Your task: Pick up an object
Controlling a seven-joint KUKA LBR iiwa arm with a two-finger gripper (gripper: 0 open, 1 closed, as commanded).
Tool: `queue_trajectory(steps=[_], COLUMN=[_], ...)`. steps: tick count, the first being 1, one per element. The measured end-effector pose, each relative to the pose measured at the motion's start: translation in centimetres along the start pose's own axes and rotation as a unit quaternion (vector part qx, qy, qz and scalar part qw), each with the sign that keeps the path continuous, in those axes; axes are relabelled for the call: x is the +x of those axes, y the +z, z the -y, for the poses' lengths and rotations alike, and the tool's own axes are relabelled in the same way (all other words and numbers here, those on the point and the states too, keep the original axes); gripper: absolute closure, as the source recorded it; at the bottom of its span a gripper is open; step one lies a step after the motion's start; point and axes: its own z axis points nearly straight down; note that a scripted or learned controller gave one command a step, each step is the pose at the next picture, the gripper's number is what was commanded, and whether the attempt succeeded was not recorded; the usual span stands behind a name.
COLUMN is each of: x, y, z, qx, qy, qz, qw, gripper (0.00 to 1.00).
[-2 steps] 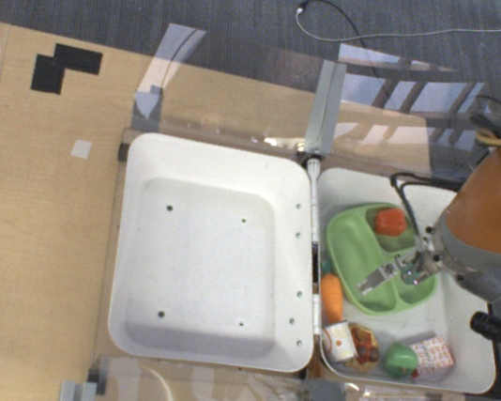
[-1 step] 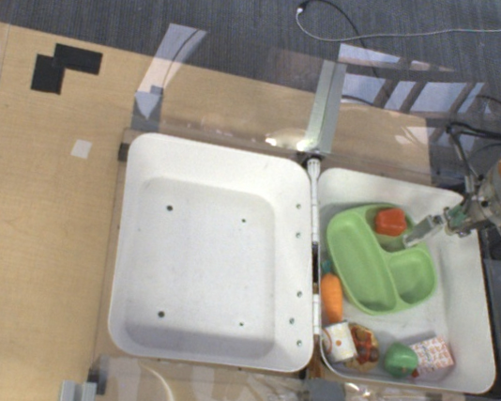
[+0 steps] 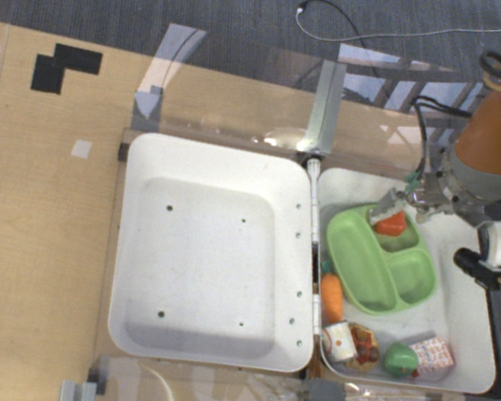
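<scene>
My gripper (image 3: 402, 207) hangs over the far part of the right bin (image 3: 483, 348), at the back corner of a green divided tray (image 3: 380, 269). A small red-orange object (image 3: 391, 224) lies right under the gripper, at the tray's back compartment; whether it is gripped is unclear. Along the bin's near side lie an orange carrot-like piece (image 3: 333, 299), a small can (image 3: 339, 340), a patterned snack packet (image 3: 365, 342), a green ball (image 3: 401, 361) and a small red-and-white carton (image 3: 434, 354).
The left bin (image 3: 208, 254) stands beside the right one, with a metal divider post (image 3: 326, 107) behind their shared edge. The grey arm with its orange band (image 3: 493, 126) and black cables come in from the right. Tan bench surface stretches to the left.
</scene>
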Motion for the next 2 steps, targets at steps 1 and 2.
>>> queue_trajectory(steps=[1, 2], x=[-5.5, -5.4], y=[2.5, 1.2], z=[2.5, 2.2], qx=[0.001, -0.003], qy=[0.107, 0.104], qz=[0.000, 0.001], qw=[0.9942, 0.9946], gripper=[0.00, 1.00])
